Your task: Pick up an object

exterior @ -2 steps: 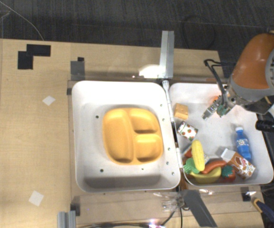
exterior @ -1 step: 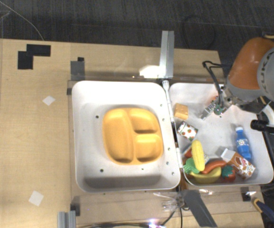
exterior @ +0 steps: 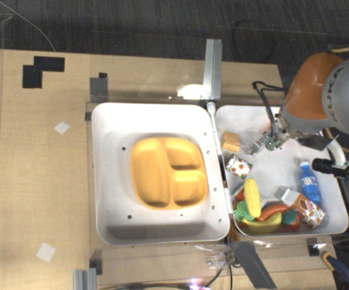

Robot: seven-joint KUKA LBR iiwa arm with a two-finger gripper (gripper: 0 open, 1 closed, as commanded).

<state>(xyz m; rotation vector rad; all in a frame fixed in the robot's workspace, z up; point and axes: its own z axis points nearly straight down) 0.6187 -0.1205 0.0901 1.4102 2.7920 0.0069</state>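
My gripper (exterior: 269,142) hangs low over the upper middle of the right bin (exterior: 256,116), under the grey arm with its orange band (exterior: 310,92). Just left of it lies a tan block (exterior: 230,142), a short gap away. Below that block sits a white cube with red dots (exterior: 239,167). At the bin's front lie a corn cob (exterior: 252,197), a green toy (exterior: 242,211), a banana (exterior: 266,224) and a red pepper (exterior: 275,209). A blue bottle (exterior: 309,183) and a brown packet (exterior: 311,211) rest at the right side.
The left bin (exterior: 110,162) holds a yellow divided plate (exterior: 167,171). A metal post (exterior: 213,71) stands behind the wall between the bins. A small grey box (exterior: 288,194) lies near the packet. Bare white floor shows around the gripper.
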